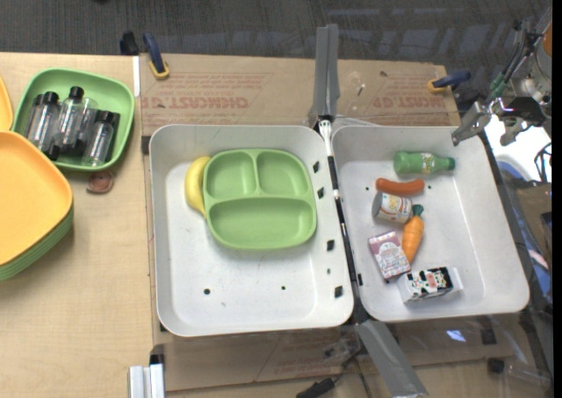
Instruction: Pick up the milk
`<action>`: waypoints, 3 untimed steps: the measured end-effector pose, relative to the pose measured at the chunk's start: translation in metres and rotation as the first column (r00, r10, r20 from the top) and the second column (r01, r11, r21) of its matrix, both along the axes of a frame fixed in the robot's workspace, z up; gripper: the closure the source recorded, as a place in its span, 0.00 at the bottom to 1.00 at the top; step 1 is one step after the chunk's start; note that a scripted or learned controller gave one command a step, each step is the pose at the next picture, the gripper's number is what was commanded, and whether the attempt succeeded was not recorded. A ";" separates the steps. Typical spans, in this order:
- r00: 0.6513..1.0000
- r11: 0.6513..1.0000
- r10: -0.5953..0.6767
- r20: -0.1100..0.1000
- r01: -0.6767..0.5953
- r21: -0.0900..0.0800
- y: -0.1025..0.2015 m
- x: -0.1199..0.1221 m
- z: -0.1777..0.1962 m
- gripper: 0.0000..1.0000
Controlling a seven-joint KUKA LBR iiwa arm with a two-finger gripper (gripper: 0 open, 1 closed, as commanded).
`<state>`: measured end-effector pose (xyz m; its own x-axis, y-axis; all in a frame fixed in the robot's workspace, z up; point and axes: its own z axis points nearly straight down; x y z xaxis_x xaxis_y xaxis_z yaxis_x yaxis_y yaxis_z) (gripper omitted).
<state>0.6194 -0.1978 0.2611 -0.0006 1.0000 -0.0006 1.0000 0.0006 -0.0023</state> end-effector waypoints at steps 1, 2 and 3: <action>0.991 0.991 -0.132 -0.001 0.132 0.000 0.053 -0.014 -0.110 0.00; 0.993 0.993 -0.121 0.017 0.121 0.005 -0.012 0.001 -0.160 0.00; 0.909 0.909 -0.417 -0.001 0.417 0.000 0.010 -0.064 -0.170 0.00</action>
